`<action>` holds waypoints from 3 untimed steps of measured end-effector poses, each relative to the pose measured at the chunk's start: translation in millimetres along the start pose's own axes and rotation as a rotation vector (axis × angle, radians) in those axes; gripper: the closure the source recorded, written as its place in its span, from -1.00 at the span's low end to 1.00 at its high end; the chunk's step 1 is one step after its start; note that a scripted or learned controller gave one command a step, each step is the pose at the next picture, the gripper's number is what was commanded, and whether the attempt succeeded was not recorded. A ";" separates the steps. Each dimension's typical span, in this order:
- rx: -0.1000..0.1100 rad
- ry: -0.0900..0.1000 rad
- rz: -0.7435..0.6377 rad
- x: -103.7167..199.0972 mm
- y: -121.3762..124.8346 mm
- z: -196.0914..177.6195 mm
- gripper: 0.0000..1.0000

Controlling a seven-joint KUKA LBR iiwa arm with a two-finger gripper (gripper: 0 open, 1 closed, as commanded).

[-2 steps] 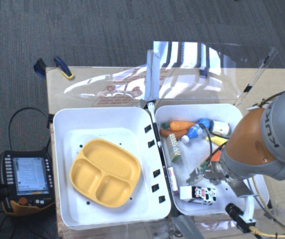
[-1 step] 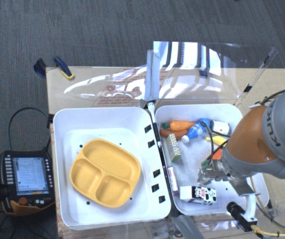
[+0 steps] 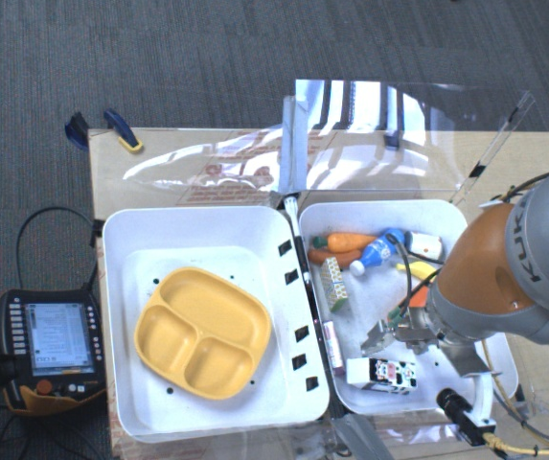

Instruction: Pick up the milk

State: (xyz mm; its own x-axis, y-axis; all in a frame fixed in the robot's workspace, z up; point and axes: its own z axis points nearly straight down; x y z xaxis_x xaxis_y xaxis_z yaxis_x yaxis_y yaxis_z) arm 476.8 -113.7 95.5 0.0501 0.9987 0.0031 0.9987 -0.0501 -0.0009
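Milk (image 3: pixel 382 373) seen lying on side just below gripper (image 3: pixel 386 332), at near edge of right bin (image 3: pixel 458 220), not touching fingers. Fingers seen spread, nothing held between them. Short descent judged needed; jaws best closed across carton's narrow width. Bin wall close: care advised. Beyond gripper: bottle (image 3: pixel 377 251), carrot (image 3: pixel 347 242). Far left: yellow tray (image 3: pixel 203 332).

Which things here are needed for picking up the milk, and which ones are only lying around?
For the job:
milk carton, lying in the right bin
gripper, just above the carton

Lying about:
yellow tray in the left bin
carrot
blue bottle
control tablet on the floor
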 end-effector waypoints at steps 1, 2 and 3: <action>0.002 -0.001 -0.017 25.0 -2.0 9.2 -1.00; 0.002 -0.002 -0.022 -24.7 0.1 -9.5 -1.00; 0.002 -0.001 -0.102 25.0 -2.0 9.4 -1.00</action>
State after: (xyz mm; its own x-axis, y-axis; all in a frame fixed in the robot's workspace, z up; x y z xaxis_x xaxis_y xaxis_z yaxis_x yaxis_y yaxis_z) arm 476.0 -88.5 86.2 -0.0517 0.9987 0.0023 0.9987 0.0517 -0.0029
